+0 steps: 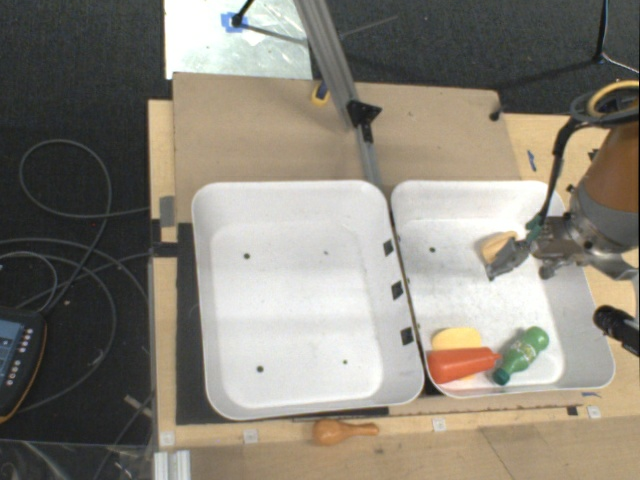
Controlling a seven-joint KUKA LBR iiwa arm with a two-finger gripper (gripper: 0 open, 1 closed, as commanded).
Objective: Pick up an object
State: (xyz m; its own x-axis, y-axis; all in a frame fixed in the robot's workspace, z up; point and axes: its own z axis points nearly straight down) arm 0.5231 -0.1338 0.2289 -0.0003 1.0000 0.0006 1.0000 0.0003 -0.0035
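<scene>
Inside right bin (570, 298), yellow piece (455, 338), orange carrot (460, 364), green bottle (520, 354), claw (505, 258) (grip unclear) by tan object (494, 244).

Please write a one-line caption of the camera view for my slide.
Claw over the right bin by a tan object; orange, yellow and green toys at its near edge.

The desk (440, 128) was a tan board resting on dark carpet (80, 68). A grey pole (335, 63) slanted across its far side — ending at a black clamp (362, 114) just above the bins. Loose cables (70, 228) looped over the carpet at the left, near a handheld pendant (15, 353) at the edge. A small tan pear-shaped thing (345, 430) lay on the desk's near edge — outside both bins.
</scene>
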